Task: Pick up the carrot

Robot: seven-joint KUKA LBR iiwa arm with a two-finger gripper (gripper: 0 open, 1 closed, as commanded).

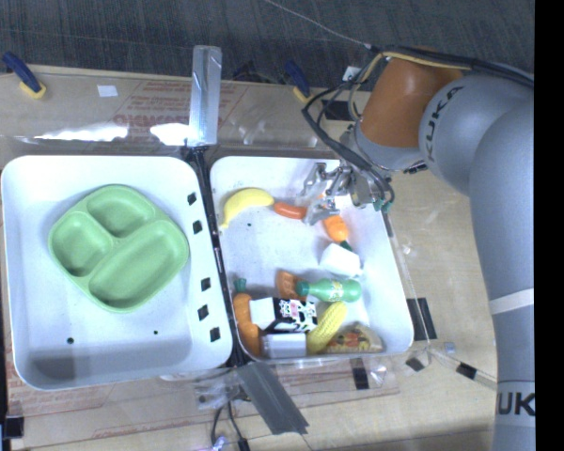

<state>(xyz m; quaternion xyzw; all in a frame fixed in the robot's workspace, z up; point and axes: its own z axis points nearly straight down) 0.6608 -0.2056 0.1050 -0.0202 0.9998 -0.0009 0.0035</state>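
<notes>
Camera view, left to right: green plate (117, 245), smooth moulded plastic, alone in left bin (38, 346). Right bin (263, 261) cluttered: glossy banana (245, 200), sausage (289, 210). Carrot (336, 226), small orange cone, right below gripper (336, 184); can't tell pincer state. Risk: slick taper squirts out, or neighbours get nudged.

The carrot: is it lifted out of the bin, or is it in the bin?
In the bin. The carrot lies on the floor of the right bin, just under the gripper and above a white block.
</notes>
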